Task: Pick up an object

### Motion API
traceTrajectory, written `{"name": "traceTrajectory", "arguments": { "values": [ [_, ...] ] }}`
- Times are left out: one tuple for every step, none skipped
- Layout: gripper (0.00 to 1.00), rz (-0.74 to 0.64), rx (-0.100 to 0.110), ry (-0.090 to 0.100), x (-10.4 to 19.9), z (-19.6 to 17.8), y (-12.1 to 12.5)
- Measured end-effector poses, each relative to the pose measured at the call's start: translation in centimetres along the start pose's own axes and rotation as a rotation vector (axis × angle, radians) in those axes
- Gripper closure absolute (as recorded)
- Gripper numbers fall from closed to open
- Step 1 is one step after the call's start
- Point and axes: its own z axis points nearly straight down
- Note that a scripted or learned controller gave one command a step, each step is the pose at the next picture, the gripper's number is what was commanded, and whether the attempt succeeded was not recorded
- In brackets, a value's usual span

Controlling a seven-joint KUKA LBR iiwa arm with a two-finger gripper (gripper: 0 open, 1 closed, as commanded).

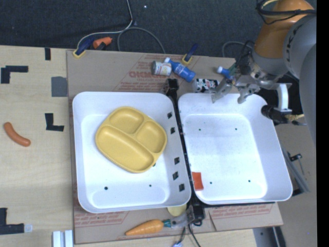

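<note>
Grey and orange-banded, the arm point(288, 30) stands over the far right corner of the right bin point(267, 189), the landmark for what follows. Its gripper point(230, 91) hangs at that bin's far rim, two fingers spread apart with nothing between them.

Left of the right bin, and touching it along the middle divide, sits the left bin point(87, 194). In it lies the yellow divided plate point(131, 139), the likeliest thing to pick. From the gripper the plate lies to the left and toward the near edge, across the divide and well apart; its long axis runs on a slant from far left to near right. Any grasp would probably have to take its rim.

Inside the right bin, near its near left corner, lies a small orange tag point(197, 180). Beyond its far rim, left of the gripper, a blue-and-white bottle point(175, 68) rests on the cardboard. Past its near left corner lies a toy carrot point(145, 227).
</note>
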Motion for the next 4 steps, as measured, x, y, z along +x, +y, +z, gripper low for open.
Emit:
{"name": "traceTrajectory", "arguments": {
  "values": [
    [0.00, 0.000, 0.002, -0.001, 0.2, 12.3, -2.5],
    [0.00, -0.003, -0.004, -0.002, 3.9, 11.8, -1.4],
    [0.00, -0.001, -0.003, 0.000, 4.1, 11.8, 0.7],
    [0.00, 0.001, -0.005, -0.002, 4.4, 11.7, -3.9]
  ]
}}
